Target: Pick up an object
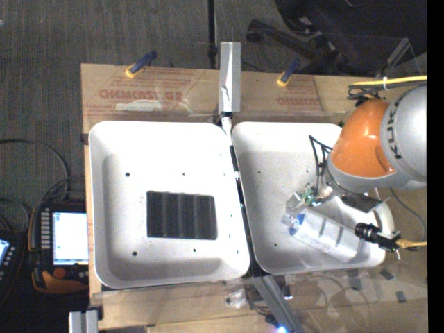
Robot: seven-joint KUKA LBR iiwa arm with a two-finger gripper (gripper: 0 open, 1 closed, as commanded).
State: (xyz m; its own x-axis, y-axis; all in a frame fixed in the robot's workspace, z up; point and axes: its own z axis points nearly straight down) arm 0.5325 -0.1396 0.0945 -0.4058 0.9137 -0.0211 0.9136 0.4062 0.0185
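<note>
Left bin: shallow white moulded plastic tray [111, 151], rounded corners, matte with small dark specks. Holds one item: a flat dark ribbed rectangular pad [181, 215] lying near the middle of the floor, ridges running front to back. It looks soft or rubbery, low profile.

Right bin: matching shallow white plastic tray [267, 151]. A clear crinkled plastic bottle [320, 231] lies on its side near the right front corner, glossy, thin-walled, likely to dent and slip.

The grey arm with the orange band [361, 148] hangs over this bin; the hand [309, 198] sits just at the bottle's upper end. Cannot tell how far it is open, nor whether it has hold of anything.

Judgement: the step is closing in on the bottle. Best to straddle the narrow width squarely and squeeze gently, since a glancing grip would roll it.
</note>
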